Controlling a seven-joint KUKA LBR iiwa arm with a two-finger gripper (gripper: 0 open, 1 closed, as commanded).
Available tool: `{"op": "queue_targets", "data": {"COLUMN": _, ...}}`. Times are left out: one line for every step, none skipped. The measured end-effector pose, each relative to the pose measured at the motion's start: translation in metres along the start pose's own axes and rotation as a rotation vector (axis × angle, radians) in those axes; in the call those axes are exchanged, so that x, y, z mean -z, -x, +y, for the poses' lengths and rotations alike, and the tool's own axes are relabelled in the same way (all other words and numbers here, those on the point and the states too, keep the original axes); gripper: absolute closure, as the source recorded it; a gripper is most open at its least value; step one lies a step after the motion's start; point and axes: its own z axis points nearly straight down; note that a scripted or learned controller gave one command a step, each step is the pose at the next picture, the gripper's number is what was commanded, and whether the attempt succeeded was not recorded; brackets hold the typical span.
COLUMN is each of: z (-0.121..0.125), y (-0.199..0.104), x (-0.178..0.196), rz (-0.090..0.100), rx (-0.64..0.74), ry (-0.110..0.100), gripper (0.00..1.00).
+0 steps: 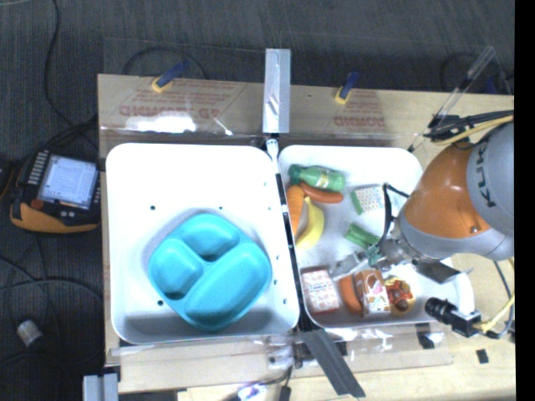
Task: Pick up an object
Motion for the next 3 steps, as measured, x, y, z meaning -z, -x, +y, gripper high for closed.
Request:
{"op": "queue_targets", "data": {"z": -0.004, "y": 0.0, "x": 0.094, "rz": 0.0, "rx": -0.139, "ry": -0.014, "gripper": 0.0}}
{"op": "queue_targets", "data": {"z": -0.005, "y": 0.013, "x": -0.01, "rz": -0.003, "rx": -0.136, "ry": -0.001, "gripper": 0.0}}
{"op": "queue_targets", "data": {"z": -0.002, "y": 0.012, "x": 0.0, "rz": -0.002, "rx": -0.134, "ry": 0.002, "gripper": 1.0}}
